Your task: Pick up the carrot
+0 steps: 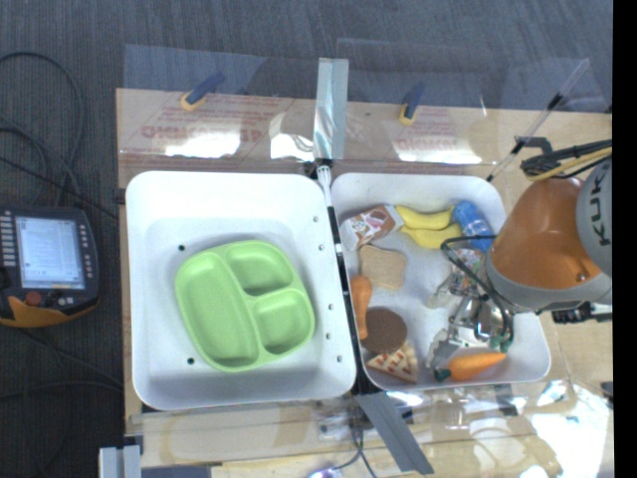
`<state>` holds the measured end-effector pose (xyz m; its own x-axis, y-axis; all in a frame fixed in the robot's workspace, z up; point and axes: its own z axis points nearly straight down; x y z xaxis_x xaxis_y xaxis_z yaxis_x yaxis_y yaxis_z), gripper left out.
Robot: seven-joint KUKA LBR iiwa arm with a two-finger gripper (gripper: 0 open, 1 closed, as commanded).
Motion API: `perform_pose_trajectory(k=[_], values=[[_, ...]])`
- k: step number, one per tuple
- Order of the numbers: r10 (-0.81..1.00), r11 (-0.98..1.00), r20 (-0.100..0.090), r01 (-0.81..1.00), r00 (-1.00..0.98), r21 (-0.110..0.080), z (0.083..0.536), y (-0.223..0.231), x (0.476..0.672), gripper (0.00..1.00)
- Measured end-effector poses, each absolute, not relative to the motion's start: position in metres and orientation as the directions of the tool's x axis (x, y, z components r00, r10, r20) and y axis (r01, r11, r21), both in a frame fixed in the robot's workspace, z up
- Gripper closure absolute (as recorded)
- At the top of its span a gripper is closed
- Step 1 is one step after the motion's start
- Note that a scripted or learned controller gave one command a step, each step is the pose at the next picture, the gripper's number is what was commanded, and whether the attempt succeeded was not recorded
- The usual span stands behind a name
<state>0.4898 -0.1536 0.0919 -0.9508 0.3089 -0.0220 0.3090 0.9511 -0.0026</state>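
The gripper [460,345] sits just above the carrot [477,364], seemingly touching it; its opening cannot be told.

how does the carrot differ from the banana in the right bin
The orange carrot lies near the front wall of the right white bin, close under the gripper; the yellow banana lies near the back wall. The carrot is straight and tapered; the banana is curved. Both lie flat in the same bin.

Orange carrot [476,364]; green tray [246,305]; yellow banana [430,225]; 2 white bins [159,217].
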Motion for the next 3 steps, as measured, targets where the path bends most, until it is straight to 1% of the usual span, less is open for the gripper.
perform_pose_trajectory(k=[1,2,3], values=[[0.084,0.996,-0.027,0.084,-0.996,-0.003,0.0925,-0.1480,0.4927,0.00],[-0.246,0.969,-0.026,-0.246,-0.969,-0.010,0.0926,-0.1452,0.4931,0.00],[-0.193,0.981,-0.015,-0.193,-0.981,-0.002,0.0914,-0.1498,0.4965,0.00]])
